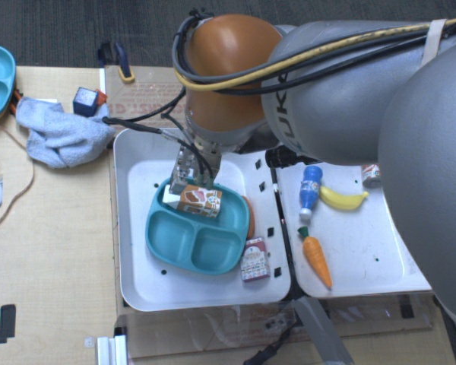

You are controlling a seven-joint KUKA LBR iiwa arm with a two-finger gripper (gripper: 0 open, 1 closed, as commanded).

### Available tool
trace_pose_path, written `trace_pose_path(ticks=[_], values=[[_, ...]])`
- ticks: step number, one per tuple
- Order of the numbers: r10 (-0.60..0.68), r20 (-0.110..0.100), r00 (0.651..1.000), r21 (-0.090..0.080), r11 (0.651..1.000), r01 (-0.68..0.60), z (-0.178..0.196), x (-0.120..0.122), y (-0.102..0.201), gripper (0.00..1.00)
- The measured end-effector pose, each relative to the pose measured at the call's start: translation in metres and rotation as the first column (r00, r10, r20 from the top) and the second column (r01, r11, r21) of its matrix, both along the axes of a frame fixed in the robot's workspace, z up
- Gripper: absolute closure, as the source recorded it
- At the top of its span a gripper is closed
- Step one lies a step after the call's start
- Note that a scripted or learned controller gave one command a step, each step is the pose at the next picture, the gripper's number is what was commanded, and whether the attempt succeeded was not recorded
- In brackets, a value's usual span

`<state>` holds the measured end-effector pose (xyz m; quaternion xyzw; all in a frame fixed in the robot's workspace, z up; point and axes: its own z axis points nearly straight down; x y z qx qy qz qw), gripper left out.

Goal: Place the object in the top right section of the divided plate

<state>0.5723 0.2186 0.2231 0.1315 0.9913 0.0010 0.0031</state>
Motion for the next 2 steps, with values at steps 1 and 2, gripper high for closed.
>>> trace_pose_path(ticks=[1, 2], values=[[-0.001, 0.0, 1.0, 0.0, 1.0, 0.001, -0.0001, 0.0, -0.0001, 0.0], [-0.003, 0.003, 1.0, 0.0, 1.0, 0.003, 0.0093, 0.0013, -0.001, 1.0]])
